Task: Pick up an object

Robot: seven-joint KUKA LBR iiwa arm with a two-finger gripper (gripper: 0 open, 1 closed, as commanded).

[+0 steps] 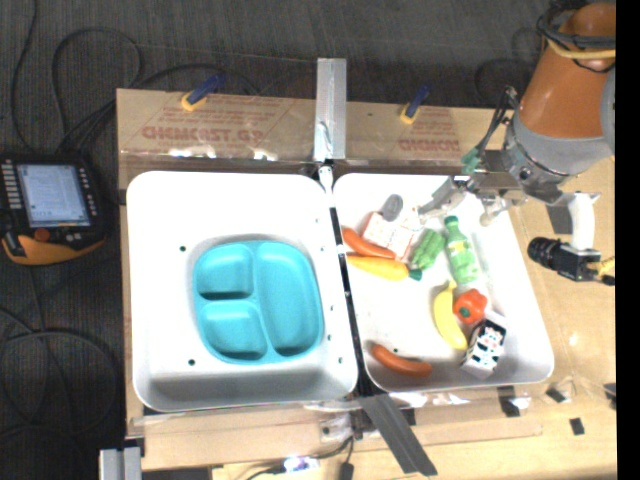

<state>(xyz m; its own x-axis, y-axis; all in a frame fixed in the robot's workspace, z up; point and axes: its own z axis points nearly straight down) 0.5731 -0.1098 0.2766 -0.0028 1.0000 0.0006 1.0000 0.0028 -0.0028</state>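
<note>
While the gripper (462, 196) hung over the crowded right bin (535, 343), fingers apart and empty, we judged it could snag the green bottle (461, 253) or push toys aside

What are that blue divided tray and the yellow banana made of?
The blue divided tray looks like moulded plastic: one even turquoise colour, rounded compartments, a soft sheen. The yellow banana is probably a plastic toy, since its colour is flat and unblemished, though this view is too coarse to be sure.
</note>
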